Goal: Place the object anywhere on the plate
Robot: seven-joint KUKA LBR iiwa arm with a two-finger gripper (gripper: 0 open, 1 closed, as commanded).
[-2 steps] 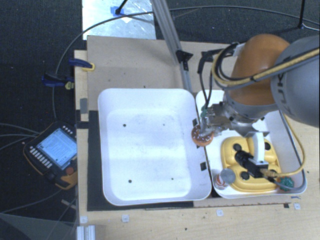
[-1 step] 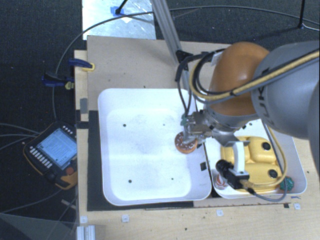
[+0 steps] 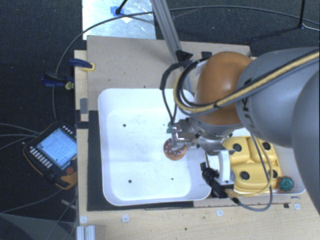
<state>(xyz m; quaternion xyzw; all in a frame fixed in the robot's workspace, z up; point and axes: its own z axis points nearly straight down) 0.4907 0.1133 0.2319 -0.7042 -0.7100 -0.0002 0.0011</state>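
Note:
A small round brown object (image 3: 175, 152), shaped like a ring or doughnut, lies in the left white bin (image 3: 130, 184) near its right wall. My gripper (image 3: 175, 140) hangs straight over the object's upper edge, touching it or nearly so. The grey arm with its orange band (image 3: 220, 91) reaches in from the right and hides most of the right bin.
A yellow moulded piece with dark holes (image 3: 252, 164) lies in the right bin beneath the arm, with a small green ball (image 3: 286, 184) beside it. Cables loop around the wrist. A handheld pendant (image 3: 54, 151) rests left of the bench.

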